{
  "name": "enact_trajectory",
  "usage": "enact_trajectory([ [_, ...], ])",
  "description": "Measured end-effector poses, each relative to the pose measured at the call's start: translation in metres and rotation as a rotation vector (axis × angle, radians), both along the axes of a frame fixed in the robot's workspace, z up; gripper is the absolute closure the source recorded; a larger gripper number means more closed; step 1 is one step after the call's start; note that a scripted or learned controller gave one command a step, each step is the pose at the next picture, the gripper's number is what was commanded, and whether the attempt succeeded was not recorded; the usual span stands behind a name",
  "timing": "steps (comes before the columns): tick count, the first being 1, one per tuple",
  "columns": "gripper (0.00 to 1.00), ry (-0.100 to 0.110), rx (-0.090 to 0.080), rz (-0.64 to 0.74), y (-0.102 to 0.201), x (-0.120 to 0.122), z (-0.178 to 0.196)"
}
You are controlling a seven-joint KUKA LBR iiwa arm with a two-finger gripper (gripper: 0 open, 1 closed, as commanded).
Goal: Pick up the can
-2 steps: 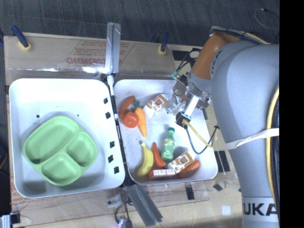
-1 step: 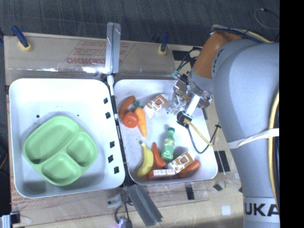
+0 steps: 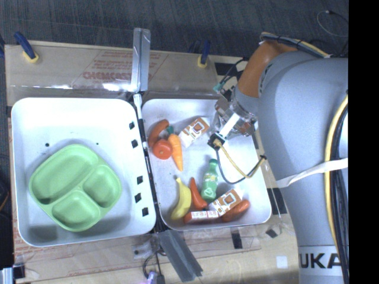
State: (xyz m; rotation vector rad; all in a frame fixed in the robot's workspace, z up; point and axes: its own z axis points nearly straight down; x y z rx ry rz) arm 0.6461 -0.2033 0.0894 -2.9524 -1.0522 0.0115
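Note:
My gripper [image 3: 230, 118] hangs over the far right part of the right bin [image 3: 254, 209], just right of a small brown and white carton [image 3: 194, 130]. The grey wrist and arm cover it from above, and they hide the bin's far right corner and what lies under them. Nothing can be seen held in the gripper.
In the right bin lie a tomato [image 3: 163, 150], a carrot [image 3: 176, 150], a green bottle [image 3: 209, 181], a banana [image 3: 182, 200], a red pepper [image 3: 196, 193], a second carton [image 3: 218, 206] and a sausage [image 3: 238, 208]. The left bin [image 3: 23, 117] holds a green divided plate [image 3: 74, 186].

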Motion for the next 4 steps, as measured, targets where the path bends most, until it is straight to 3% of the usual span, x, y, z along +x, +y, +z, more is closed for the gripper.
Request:
enact_trajectory([
  [1,1.00,0.001,-0.003,-0.178,-0.002,-0.051,0.082],
  [2,1.00,0.000,-0.006,-0.343,0.071,-0.072,0.154],
  [3,1.00,0.000,-0.004,-0.207,0.063,-0.124,0.188],
  [4,1.00,0.002,-0.005,-0.134,0.142,-0.132,0.168],
])
